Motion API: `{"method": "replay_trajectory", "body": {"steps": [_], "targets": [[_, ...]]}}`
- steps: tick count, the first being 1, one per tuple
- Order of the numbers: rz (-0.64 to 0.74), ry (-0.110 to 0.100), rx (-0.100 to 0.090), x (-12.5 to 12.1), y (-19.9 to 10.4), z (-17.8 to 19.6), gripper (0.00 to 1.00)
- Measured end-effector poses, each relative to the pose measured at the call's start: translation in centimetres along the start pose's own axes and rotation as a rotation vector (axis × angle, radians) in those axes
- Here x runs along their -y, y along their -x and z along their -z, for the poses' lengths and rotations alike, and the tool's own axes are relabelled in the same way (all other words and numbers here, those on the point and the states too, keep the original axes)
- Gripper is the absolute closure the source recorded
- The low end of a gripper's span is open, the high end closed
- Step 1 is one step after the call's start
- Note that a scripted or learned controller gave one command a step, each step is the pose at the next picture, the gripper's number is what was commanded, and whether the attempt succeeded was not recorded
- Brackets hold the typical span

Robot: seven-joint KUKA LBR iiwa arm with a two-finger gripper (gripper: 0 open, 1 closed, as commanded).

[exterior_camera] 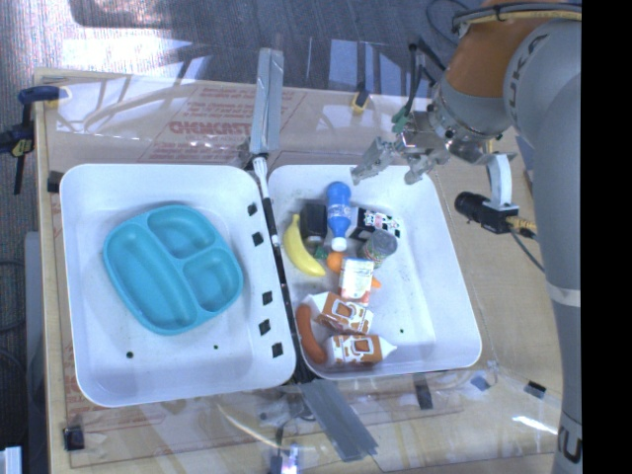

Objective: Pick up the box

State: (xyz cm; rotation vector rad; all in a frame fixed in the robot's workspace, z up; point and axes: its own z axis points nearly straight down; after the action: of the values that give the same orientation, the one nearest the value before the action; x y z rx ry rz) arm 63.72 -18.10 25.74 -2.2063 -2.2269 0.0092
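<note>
The right bin (434, 284) holds several small boxes. A white and orange carton (356, 278) lies at its middle, with two brown and orange boxes (345, 314) (354, 349) nearer the front. A black-and-white patterned box (377, 222) sits further back. My gripper (394, 169) hangs over the bin's back rim, above and behind the boxes, open, with nothing between its fingers (366, 167).
Also in the right bin are a banana (300, 248), a blue bottle (338, 208), a can (379, 247), a black item (314, 220) and a sausage (309, 332). The left bin (89, 344) holds a blue divided plate (173, 266).
</note>
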Motion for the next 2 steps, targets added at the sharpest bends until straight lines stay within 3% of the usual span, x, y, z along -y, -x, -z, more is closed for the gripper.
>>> {"method": "replay_trajectory", "body": {"steps": [1,2], "targets": [[0.013,-0.001,-0.001,7.8,2.2,-7.6,0.0],[0.174,0.002,-0.001,11.4,-1.1,-17.1,0.0]]}}
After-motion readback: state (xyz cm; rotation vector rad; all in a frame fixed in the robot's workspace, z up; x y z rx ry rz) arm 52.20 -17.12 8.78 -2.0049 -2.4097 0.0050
